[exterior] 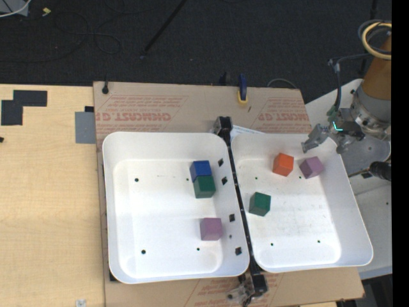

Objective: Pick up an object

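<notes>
Left bin (121,203): purple cube (211,228) nearest, then green cube (204,187) touching blue cube (200,169). Right bin (345,235): dark green cube (259,204), orange cube (283,164), light purple cube (312,167), all matte. Gripper (327,139) above far right rim, jaws apart, holding nothing.

Left bin (121,171): blue cube (200,169) touching green cube (204,187), purple cube (211,228) lower down. Right bin (345,235): orange cube (283,165) beside purple block (311,167), green block (259,204) near the divider. Gripper (329,139) hangs over the right bin's top-right corner w/ nothing between the jaws, which stand apart.
</notes>
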`<state>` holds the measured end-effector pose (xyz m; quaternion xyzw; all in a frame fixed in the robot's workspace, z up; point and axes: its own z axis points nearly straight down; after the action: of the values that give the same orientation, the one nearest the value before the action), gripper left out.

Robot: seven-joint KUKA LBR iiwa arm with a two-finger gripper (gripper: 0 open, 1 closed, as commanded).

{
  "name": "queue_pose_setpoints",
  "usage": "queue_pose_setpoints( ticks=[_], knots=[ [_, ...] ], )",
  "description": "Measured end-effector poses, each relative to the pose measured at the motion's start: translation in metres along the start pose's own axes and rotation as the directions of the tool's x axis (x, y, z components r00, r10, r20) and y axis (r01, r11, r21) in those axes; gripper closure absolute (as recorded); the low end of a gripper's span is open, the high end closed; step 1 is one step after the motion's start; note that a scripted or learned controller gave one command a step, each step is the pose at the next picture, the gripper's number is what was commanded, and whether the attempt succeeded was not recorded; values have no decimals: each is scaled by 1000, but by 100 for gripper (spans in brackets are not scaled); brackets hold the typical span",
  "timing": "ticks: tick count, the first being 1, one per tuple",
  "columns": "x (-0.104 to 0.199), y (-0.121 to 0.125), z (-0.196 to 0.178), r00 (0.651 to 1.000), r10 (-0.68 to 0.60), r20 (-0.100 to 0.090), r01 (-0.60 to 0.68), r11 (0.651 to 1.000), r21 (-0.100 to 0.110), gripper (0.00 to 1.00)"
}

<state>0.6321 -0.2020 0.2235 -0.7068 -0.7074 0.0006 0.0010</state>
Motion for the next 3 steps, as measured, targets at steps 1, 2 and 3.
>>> queue_pose_setpoints(
  ticks=[1, 2, 3],
  knots=[
    [52, -14, 139, 1000, -2, -5, 2, 1000, 13, 0],
    [27, 13, 136, 1000, -1, -3, 1, 1000, 0, 0],
    [27, 13, 125, 1000, -3, -1, 3, 1000, 0, 100]
  ],
)
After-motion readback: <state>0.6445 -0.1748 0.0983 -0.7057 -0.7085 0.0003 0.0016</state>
